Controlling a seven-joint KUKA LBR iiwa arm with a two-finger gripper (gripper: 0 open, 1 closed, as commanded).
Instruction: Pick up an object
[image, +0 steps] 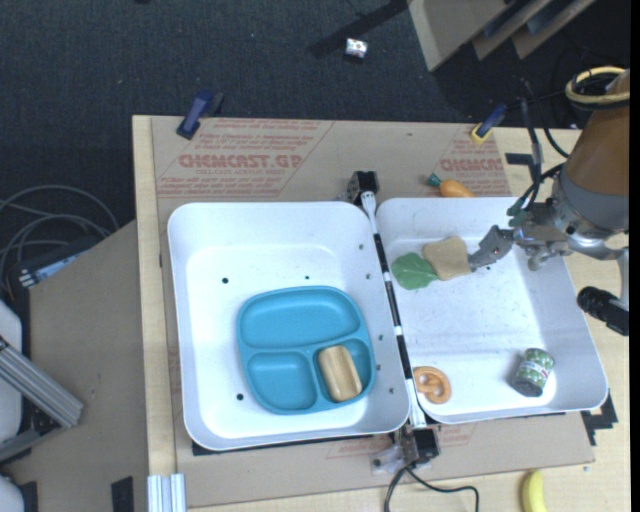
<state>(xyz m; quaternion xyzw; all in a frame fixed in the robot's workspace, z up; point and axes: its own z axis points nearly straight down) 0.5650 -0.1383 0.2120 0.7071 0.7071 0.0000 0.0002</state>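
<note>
So I've got the arm (600, 170) reaching in from the right over the right bin (560, 300), and the gripper (487, 250) is sitting low near the bin's upper middle. Its dark fingertips are right up against the right edge of a tan block (447, 257), which looks like a slice of bread or a sponge. I honestly can't tell whether the jaws are spread or pinched from this angle, and I don't see anything clearly between them, so I'm not calling it a grab.

Just left of the tan block, touching it, there's a green leaf-shaped thing (410, 270) lying near the bin's left wall. Down at the bottom left corner of that same bin there's a little pretzel (432, 384), and near the bottom right corner a small green-and-white can (534, 371) lying tilted.

The left bin (200, 250) has a blue divided tray (290, 325) in it, with a tan bread roll (340, 372) in the lower right compartment.

Outside the bins, a small carrot (450, 186) lies on the board just above the right bin, and something yellow (533, 492) pokes in at the bottom edge.
</note>
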